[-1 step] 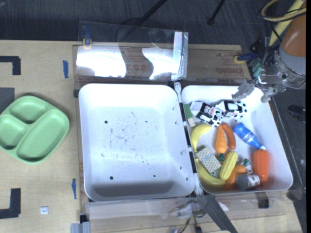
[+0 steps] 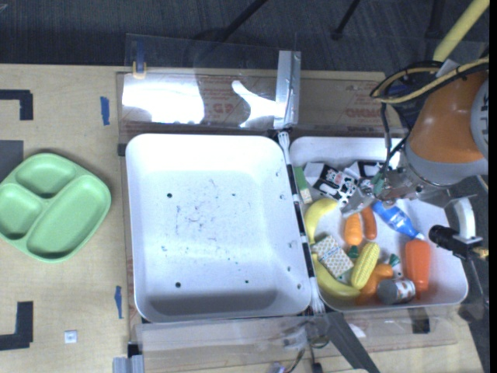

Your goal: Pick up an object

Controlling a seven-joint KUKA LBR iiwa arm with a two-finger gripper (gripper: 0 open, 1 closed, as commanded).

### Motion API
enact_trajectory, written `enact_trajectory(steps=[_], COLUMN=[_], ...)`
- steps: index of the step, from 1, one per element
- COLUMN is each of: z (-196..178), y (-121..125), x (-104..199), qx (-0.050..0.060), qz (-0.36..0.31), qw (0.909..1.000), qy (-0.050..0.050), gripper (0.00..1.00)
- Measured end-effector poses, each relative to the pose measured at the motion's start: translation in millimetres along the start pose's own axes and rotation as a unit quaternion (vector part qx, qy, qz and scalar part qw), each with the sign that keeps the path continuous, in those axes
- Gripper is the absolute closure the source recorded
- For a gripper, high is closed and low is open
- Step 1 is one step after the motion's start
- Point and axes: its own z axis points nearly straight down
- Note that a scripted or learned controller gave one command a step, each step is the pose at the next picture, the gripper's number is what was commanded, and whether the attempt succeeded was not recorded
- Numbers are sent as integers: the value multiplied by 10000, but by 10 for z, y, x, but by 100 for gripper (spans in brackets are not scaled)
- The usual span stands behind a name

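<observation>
The right bin (image 2: 454, 290) holds a heap of small objects. A yellow banana (image 2: 317, 214) lies by its left wall, an ear of corn (image 2: 365, 263) beside it. A small orange fruit (image 2: 353, 230), a blue bottle (image 2: 396, 220), an orange-red bottle (image 2: 417, 261), a grey can (image 2: 396, 290) and a checkered packet (image 2: 334, 256) are packed around them. A black-and-white box (image 2: 338, 179) sits at the back. My gripper (image 2: 371, 193) reaches down from the right, just above the orange fruit and the blue bottle's top. Nothing shows as lifted.
The left bin (image 2: 147, 162) is a white tray with faint scuffs. A green divided plate (image 2: 50, 204) lies on the bench at far left. A clear plastic panel (image 2: 202, 92) stands behind the left bin. Cables (image 2: 404, 80) hang beside the arm's orange band (image 2: 446, 130).
</observation>
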Motion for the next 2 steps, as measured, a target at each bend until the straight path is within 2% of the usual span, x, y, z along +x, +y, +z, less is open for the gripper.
enact_trajectory(steps=[1, 2], z=[661, 108], y=[-180, -462], x=[34, 120], qx=[-40, -11], qz=[-428, -834], qw=[9991, 9965], qy=[-23, -6], gripper=[0, 0])
